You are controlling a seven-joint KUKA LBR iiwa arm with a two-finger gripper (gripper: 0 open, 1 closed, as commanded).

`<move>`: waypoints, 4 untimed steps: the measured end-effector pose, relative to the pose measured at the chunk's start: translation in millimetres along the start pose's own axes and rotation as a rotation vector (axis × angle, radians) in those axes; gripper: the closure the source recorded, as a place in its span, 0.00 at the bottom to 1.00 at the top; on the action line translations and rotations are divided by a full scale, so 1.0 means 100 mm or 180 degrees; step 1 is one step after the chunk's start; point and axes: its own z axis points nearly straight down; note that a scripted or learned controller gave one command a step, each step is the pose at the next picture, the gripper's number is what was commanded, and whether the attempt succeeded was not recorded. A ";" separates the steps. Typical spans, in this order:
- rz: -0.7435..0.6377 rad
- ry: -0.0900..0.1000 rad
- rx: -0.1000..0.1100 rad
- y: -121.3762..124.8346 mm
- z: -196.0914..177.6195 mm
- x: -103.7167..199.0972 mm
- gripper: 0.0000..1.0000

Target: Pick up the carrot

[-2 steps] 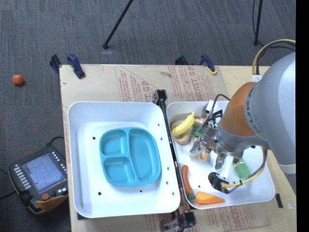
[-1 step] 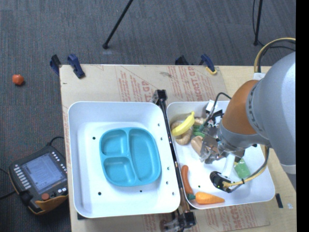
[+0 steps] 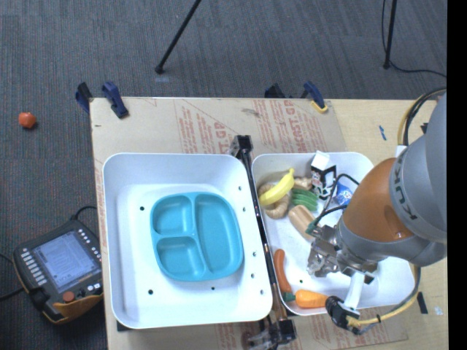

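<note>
The carrot (image 3: 312, 298), orange with a green top at its left end, lies flat against the front wall of the right bin (image 3: 365, 159). My gripper (image 3: 319, 263) hangs over the right bin's middle, a little behind the carrot and apart from it. The grey wrist with its orange band (image 3: 372, 210) covers the bin's right half.
A thin red-orange vegetable (image 3: 279, 267) lies along the right bin's left wall, next to the carrot's top. A banana (image 3: 277, 188), a tan piece (image 3: 299, 219), green pieces (image 3: 303, 197) and a small carton (image 3: 321, 175) crowd the back. The left bin (image 3: 124, 195) holds a blue divided plate (image 3: 197, 235).
</note>
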 end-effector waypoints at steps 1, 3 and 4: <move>0.0275 0.0002 -0.0009 -0.03 0.00 0.05 1.00; 0.0142 0.0001 -0.0012 0.79 -0.43 0.39 0.00; 0.0568 -0.0001 0.0004 -0.03 0.00 0.03 0.00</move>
